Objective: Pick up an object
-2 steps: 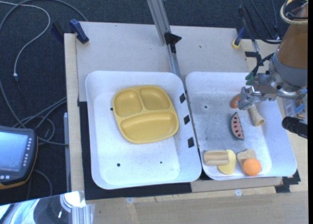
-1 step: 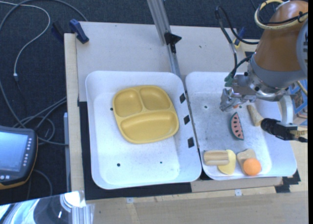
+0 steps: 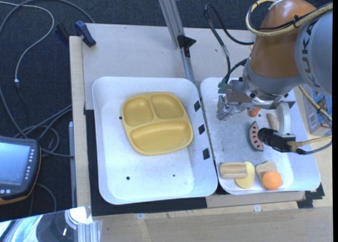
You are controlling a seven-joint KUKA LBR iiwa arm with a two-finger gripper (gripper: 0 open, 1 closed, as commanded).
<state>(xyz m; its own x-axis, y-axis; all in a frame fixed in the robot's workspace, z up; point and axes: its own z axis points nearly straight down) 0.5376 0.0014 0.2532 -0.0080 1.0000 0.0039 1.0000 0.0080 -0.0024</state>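
- The grey arm with its orange band (image 3: 282, 29) reaches in from the right and hangs over the upper part of the right-hand shallow white bin (image 3: 232, 146).
- Its end effector (image 3: 226, 110) points down at the bin's upper left area, above bare floor; nothing can be seen between its tips, and I cannot tell whether it is released or clenched.
- The things to pick lie in the right bin. A red watermelon-slice toy with dark seeds (image 3: 255, 136) sits near the middle, below and to the right of the end effector and apart from it.
- Along the bin's near edge, a tan bread-roll-shaped piece (image 3: 233, 170) lies just beside a pale yellow wedge (image 3: 245, 179); to their right a beige block (image 3: 264, 168) touches a round orange ball (image 3: 272, 180).
- A small orange-red item (image 3: 254, 112) peeks out under the wrist, too hidden to identify.
- A pale elongated piece (image 3: 272, 120) lies by the bin's right side, partly covered by a black fitting on a yellow cable (image 3: 277, 139).
- The left-hand shallow white bin (image 3: 153, 183) holds a yellow plastic plate with three compartments (image 3: 157, 122), sitting flat in its upper half.
- Both bins rest side by side on the light table (image 3: 132, 45), where a small blue clamp (image 3: 85, 32) sits at the far left corner.
- A metal pole (image 3: 171, 8) rises from behind the bins.
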